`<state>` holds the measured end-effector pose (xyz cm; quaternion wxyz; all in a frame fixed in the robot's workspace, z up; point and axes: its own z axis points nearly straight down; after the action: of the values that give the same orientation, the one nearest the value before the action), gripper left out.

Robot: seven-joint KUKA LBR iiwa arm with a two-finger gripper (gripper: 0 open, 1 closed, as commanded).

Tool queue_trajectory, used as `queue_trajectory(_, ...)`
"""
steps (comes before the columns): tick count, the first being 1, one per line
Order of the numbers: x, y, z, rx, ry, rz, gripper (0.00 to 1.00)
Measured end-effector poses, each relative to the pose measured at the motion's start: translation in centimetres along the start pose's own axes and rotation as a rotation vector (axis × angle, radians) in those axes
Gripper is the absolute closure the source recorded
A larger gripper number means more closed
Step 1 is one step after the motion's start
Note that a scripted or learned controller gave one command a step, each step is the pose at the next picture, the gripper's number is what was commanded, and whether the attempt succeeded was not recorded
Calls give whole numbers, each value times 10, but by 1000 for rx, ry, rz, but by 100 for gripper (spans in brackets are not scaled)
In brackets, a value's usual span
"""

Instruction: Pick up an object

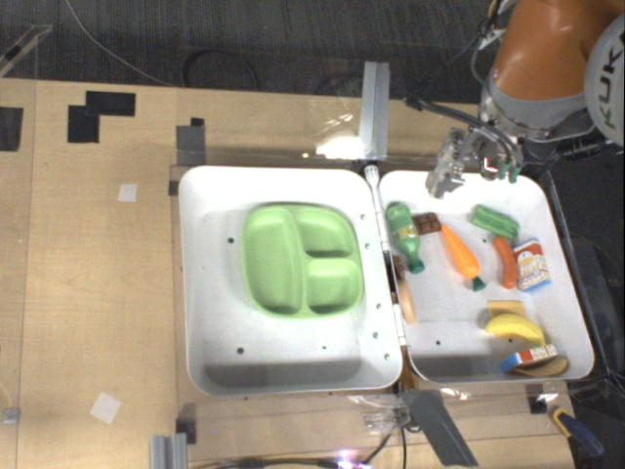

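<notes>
gripper (444, 177) hangs over right bin's (562, 262) back-left corner, finger spread unclear; green bottle (403, 234) lies just below-left, long axis running front-to-back.

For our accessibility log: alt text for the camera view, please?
The gripper hovers at the far edge of the right bin, which holds toy food including a carrot, a banana and a green bottle. The left bin holds a green divided plate.

One fixed camera, mounted above the bench (88, 291), looking down at a slant. Both white bins fit in frame: left bin (210, 360), right bin (571, 340). Arm (547, 37) enters from upper right; middling distance.
</notes>
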<state>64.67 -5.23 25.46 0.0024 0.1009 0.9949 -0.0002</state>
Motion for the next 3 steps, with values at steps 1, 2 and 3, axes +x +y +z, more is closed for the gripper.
queue_trajectory(1,6,42,-8,-2,2,-72,100)
queue_trajectory(2,4,43,-18,-3,-2,-73,100)
queue_trajectory(3,2,44,-28,-4,-5,-75,100)
